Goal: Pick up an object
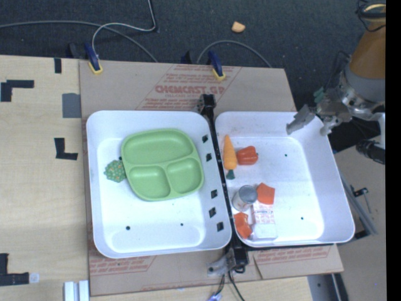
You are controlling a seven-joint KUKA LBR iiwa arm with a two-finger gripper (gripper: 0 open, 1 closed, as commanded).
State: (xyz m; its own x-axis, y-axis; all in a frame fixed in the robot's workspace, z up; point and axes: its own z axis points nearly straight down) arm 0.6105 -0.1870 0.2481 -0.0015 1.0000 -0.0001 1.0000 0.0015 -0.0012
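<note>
Floor: we see dark carpet with a thin cable.
Bench: we see light wood under brown cardboard.
Left bin: it has a green plate.
Right bin: a carrot, a can and other small things sit by its left wall.
Gripper: it hangs over the right bin's far right corner; we cannot tell whether it is clenched or released.

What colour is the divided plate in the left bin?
Light green; the plate shows clearly in the camera view.
</note>
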